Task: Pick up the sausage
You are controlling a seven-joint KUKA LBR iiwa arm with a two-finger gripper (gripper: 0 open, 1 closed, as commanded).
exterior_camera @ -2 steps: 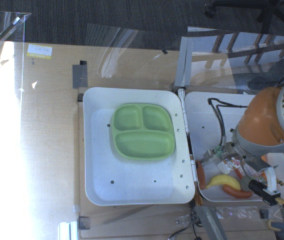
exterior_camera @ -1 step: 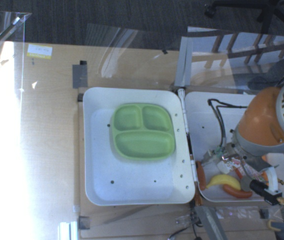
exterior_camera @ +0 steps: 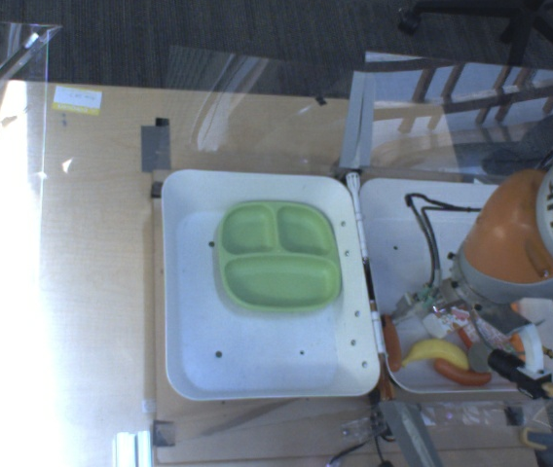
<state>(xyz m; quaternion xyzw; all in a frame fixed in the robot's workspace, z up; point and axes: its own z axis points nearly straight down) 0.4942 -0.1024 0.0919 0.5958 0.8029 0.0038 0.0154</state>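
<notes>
The sausage (exterior_camera: 463, 376), reddish and curved, lies near the front wall of the right bin (exterior_camera: 393, 212). It sits just under a yellow banana (exterior_camera: 435, 352) and touches it. My gripper (exterior_camera: 430, 305) hangs over the middle of that bin, just above and behind the banana. The arm's grey wrist and orange band (exterior_camera: 515, 232) rise behind it to the right. Glare and clutter hide the tips. Nothing is visibly held.
A green three-compartment plate (exterior_camera: 278, 257) sits in the left bin (exterior_camera: 189, 358). A second orange-red piece (exterior_camera: 390, 342) lies along the right bin's left wall. More small food items (exterior_camera: 522, 342) lie at the front right. A black cable (exterior_camera: 430, 227) loops across the bin.
</notes>
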